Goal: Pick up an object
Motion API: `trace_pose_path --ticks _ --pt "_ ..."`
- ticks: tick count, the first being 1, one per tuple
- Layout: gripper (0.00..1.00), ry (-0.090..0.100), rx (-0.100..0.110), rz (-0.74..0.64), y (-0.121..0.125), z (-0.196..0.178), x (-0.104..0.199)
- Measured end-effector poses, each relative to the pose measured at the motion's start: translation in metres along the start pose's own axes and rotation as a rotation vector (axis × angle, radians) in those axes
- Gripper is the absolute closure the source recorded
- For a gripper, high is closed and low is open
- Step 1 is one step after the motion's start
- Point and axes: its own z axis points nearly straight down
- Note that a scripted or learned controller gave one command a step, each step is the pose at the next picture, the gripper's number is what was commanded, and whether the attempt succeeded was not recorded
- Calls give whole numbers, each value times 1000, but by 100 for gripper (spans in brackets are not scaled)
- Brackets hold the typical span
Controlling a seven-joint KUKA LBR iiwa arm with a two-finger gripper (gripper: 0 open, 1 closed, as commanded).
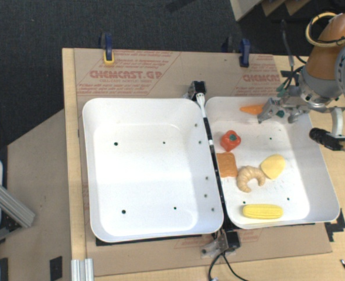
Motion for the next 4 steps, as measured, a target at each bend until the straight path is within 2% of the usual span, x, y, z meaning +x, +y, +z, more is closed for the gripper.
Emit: trace_pose_path --ticks 1,2,3,4 --pt "100 0 12 -4 -2 -8 2" --pt "100 2 1 0 -33 -10 -26" --pt "100 -6 -24 -6 -9 -190 -25" --pt "100 -1 -10 -5 2 -222 -24"
